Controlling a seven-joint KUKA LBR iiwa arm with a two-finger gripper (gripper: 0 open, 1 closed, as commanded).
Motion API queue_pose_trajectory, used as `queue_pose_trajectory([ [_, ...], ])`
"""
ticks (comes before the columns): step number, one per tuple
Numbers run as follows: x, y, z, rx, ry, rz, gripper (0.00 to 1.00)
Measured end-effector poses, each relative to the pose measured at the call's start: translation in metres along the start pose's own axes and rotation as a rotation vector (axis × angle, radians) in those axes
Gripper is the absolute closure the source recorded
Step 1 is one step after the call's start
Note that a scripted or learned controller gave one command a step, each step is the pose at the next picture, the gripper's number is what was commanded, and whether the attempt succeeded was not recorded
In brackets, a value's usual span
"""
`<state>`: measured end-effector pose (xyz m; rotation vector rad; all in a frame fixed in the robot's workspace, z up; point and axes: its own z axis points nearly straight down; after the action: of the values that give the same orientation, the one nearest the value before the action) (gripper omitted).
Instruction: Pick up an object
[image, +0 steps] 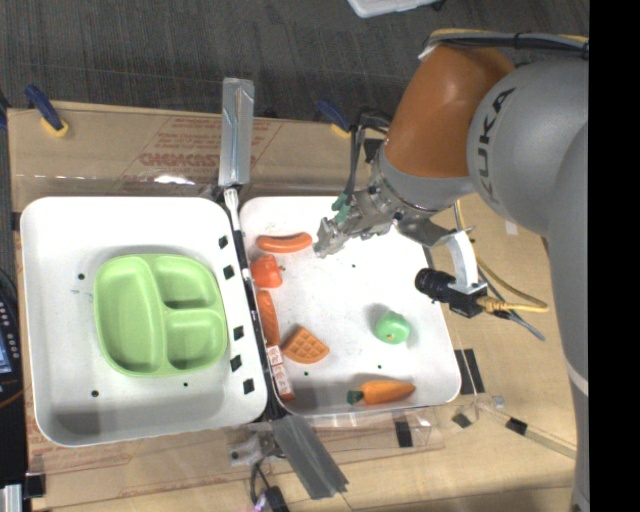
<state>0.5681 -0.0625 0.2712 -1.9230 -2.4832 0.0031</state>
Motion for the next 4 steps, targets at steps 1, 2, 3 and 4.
queue_pose_trajectory([
  [1, 0.041, -0.051, 0.027, 0.003, 0.002, 0.042, 1.00],
  [2, 0.035, 0.002, -0.016, 0.000, 0.000, -0.132, 1.00],
  [3, -0.014, 0.064, 0.042, 0.002, 0.000, -0.114, 1.00],
  [4, -0.014, 0.065, 0.041, 0.000, 0.000, -0.115, 0.00],
])
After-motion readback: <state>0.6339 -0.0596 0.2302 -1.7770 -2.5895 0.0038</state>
